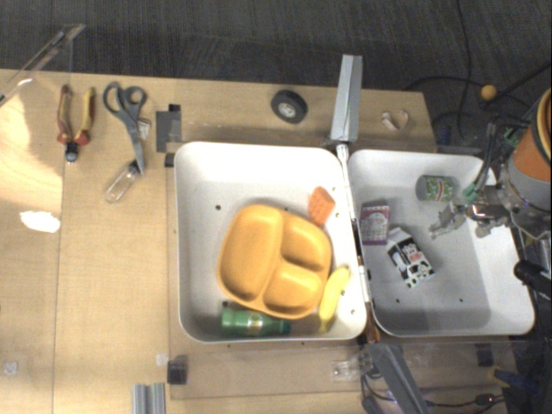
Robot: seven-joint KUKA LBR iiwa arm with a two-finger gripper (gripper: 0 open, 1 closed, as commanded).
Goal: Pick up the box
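A small purple and white box (374,222) lies flat at the left side of the right bin (448,322), close to the divider. Just to its lower right lies a black and white carton (409,261), tilted. My gripper (450,219) hangs over the right part of this bin, about a hand's width to the right of the purple box and above the carton's upper right. It touches neither one. The arm's orange band (536,145) shows at the right edge.
A green can (436,187) lies on its side at the back of the right bin, just left of the gripper. The left bin (194,231) holds a yellow divided tray (276,259), an orange item (321,204), a banana (334,291) and a green bottle (254,321). Scissors, pliers and tape lie on the bench.
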